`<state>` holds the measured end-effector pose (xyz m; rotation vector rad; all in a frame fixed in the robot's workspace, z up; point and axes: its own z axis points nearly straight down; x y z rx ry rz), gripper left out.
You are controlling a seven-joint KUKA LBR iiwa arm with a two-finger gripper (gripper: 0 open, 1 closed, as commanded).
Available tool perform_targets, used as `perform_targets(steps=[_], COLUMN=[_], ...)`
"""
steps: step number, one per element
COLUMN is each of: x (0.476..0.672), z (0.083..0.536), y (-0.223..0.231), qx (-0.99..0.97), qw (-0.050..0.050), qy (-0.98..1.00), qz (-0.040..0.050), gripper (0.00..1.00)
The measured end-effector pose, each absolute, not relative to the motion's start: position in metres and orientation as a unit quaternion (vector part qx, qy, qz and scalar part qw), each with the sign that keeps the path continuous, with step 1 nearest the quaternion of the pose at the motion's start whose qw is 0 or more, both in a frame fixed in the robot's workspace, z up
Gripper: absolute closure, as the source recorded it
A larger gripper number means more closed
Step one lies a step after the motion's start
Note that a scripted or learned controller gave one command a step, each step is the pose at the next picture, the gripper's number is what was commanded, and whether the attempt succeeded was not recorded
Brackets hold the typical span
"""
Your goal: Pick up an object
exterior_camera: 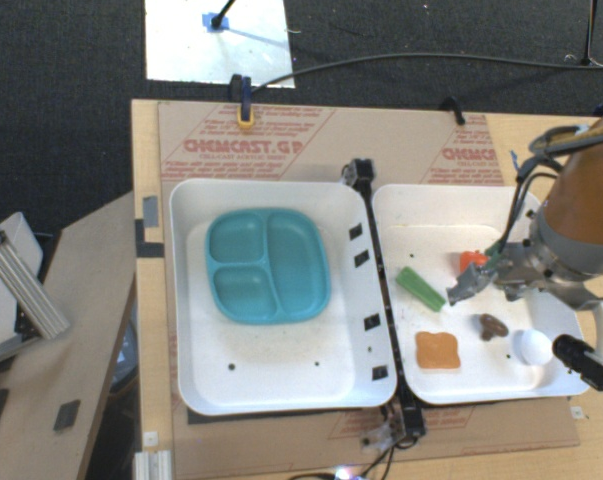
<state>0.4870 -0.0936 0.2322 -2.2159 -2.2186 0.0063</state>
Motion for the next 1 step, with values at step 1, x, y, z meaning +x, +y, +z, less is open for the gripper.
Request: perform_targets(steps=[1], x=[0.4889], z=[0.236], y=[-0.0936], qx=[-0.706], qw=[-0.001], qy=[-0.708], qz=[-0.0006], gripper=[0.0])
